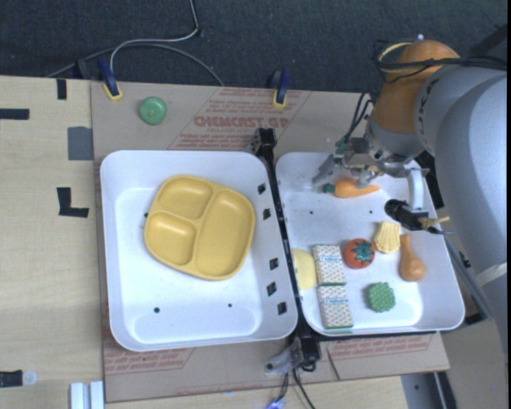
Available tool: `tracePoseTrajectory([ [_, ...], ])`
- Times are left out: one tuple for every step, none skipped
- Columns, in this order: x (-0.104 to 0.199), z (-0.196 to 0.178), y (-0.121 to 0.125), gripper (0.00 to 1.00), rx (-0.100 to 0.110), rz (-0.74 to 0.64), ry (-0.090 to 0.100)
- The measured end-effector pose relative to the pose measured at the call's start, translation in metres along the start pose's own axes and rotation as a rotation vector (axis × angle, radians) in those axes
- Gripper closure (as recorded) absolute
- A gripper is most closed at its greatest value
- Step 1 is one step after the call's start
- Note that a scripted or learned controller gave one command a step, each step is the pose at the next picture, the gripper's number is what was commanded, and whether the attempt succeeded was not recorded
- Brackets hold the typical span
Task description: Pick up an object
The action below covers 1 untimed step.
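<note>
We have our gripper [345, 167] low over the far end of the right bin [311, 196], the grey arm [468, 143] coming in from the right. Directly under and just toward the near side of it lies the toy carrot [356, 189], the thing we judge to be the target. Its long axis runs roughly left to right across the bin, green tip toward the left and the orange body toward the right. From this slant we cannot tell how the gripper is set, nor whether it touches the carrot or merely hangs just above it. The carrot rests on the bin floor, apart from the tomato [358, 253], the corn [388, 237] and the green piece [380, 296] nearer us. We judge that a closing line crosswise to that long axis is what the coming grasp depends on.
</note>
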<state>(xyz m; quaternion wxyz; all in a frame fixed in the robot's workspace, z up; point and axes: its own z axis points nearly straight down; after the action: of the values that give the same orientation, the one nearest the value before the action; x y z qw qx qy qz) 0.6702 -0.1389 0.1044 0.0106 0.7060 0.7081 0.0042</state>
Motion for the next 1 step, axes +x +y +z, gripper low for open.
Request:
tracePoseTrajectory([
  [0.0122,0.0172,-0.0602,0.00,0.020,0.003,0.008],
])
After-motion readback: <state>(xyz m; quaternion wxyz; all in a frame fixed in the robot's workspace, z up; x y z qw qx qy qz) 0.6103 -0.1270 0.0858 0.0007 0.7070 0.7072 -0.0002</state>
